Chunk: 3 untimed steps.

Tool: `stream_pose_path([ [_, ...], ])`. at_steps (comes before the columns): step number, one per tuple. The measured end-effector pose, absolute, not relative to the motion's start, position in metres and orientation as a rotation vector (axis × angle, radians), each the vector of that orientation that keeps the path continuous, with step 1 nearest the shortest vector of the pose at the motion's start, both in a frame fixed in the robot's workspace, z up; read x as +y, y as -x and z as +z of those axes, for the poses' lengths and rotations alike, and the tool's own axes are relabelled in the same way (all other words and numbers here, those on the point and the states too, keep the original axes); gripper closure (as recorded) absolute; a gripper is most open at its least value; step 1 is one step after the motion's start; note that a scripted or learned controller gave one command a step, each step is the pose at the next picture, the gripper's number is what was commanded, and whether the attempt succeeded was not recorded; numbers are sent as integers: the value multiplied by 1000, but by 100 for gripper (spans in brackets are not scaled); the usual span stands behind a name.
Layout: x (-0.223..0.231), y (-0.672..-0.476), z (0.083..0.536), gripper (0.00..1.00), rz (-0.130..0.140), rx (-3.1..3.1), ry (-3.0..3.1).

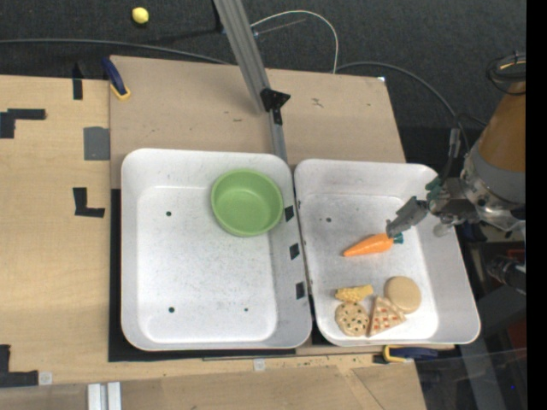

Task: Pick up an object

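Observation:
In the right bin lies an orange toy carrot with a green top, pointing left. Near the bin's front sit a tan bun, a yellow corn piece, a round cookie and a pizza slice. My gripper reaches in from the right and hangs just above the carrot's green end. Whether it touches the carrot is unclear.
A green bowl stands at the back right of the left bin. A grey pole slants down to the bins' shared edge. Cables trail over the dark floor behind the bench, and a yellow ball lies there.

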<state>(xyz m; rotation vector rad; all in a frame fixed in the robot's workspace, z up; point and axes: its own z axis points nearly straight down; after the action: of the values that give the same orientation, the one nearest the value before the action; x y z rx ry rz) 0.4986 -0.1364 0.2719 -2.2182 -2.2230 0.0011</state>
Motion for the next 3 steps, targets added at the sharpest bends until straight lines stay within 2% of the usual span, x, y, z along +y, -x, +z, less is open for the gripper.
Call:
stream_pose_path([
  [1,-137,-499,272,0,1,-2223,2219],
  [3,-133,-493,143,0,8,-2217,2215],
])
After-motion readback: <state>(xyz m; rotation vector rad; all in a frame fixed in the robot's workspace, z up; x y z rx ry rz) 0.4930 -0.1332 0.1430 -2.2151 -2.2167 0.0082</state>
